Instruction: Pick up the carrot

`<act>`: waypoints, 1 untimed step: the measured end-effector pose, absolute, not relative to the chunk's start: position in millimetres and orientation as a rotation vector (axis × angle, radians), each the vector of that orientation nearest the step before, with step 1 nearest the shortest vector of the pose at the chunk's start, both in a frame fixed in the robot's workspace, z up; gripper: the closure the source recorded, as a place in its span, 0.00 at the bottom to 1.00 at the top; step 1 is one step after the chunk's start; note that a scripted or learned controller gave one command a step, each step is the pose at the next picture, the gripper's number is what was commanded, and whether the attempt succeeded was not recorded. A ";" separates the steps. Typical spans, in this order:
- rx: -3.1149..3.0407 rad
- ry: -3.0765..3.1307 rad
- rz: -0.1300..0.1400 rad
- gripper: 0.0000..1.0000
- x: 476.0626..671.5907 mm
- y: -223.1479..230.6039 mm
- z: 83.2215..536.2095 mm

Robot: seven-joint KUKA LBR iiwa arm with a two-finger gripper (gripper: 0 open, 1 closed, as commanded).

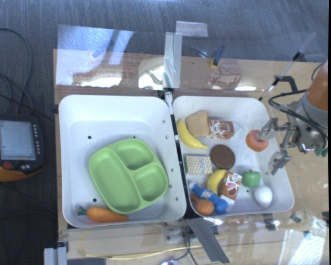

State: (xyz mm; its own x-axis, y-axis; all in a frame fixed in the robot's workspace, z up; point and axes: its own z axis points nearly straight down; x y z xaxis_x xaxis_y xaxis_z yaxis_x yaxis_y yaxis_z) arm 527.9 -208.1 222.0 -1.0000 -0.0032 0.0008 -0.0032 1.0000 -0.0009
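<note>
From the overhead camera, you see the carrot [102, 215] lying at the near edge of the left bin [77, 115], just beside the green divided plate [128, 174]. The gripper [278, 148] hangs over the right bin's [248, 105] far-right side, jaws spread with nothing between them. You're likely at the approach step: next, carry it across the divider and down onto the carrot.

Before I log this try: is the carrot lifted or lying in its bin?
Lying. The carrot rests on the left bin floor, beside the green plate.
</note>
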 end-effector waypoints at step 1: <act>-0.023 -3.146 0.004 0.00 534.6 -218.0 102.7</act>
State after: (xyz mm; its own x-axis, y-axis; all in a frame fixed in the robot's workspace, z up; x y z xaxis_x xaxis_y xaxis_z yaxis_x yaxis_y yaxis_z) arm 534.6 -218.0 102.7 -0.9999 0.0147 -0.0049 0.0147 0.9999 -0.0025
